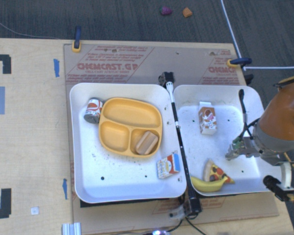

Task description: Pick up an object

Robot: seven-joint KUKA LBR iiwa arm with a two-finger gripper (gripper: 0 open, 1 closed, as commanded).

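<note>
The left bin (83,146) holds a yellow divided tray (118,115) with a bread roll (147,142) in its lower right compartment. A small can (92,110) lies touching the tray's left edge, and a small carton (168,165) sits near the bin's front right corner. The right bin (244,177) holds a milk carton (207,118) toward its back, and a pizza slice (213,170) resting against a banana (208,184) at the front edge. The claw (236,148) hangs over the bin's right side, partly blocked by the arm; whether it is apart or together I cannot tell.
</note>
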